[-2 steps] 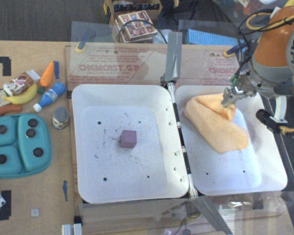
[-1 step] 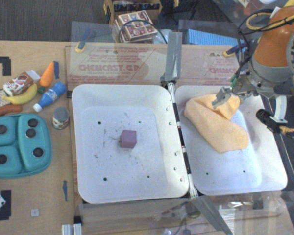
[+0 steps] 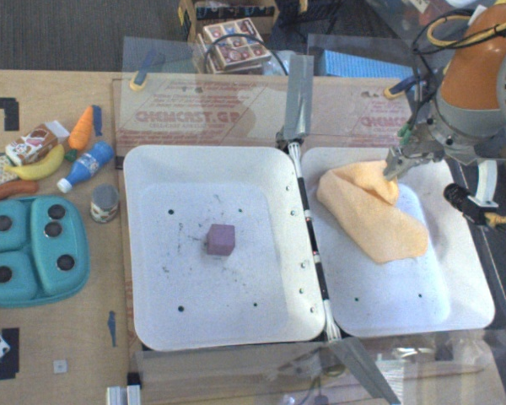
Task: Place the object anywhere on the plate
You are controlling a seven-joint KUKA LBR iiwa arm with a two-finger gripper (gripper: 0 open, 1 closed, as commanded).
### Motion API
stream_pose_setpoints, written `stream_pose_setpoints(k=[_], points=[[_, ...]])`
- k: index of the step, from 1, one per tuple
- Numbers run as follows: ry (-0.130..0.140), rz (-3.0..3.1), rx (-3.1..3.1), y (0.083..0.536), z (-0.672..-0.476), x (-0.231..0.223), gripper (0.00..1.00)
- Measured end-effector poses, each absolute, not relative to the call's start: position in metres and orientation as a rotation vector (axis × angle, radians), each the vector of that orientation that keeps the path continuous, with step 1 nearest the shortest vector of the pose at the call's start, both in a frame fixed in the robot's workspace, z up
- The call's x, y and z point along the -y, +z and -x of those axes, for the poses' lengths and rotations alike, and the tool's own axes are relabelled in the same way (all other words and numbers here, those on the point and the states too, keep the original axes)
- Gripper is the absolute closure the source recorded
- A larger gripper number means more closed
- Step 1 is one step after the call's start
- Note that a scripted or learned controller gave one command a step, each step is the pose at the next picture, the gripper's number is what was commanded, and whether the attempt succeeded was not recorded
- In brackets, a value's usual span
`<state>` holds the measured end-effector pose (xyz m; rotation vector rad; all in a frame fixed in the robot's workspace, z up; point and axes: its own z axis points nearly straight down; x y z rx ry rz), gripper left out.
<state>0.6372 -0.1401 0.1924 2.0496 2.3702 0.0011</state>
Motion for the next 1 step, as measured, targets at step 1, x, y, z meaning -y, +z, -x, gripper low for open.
stream_pose_setpoints(k=[1], points=[[0.001,-2.05,-2.37,0.1924,-0.6372,0.14,0.0]])
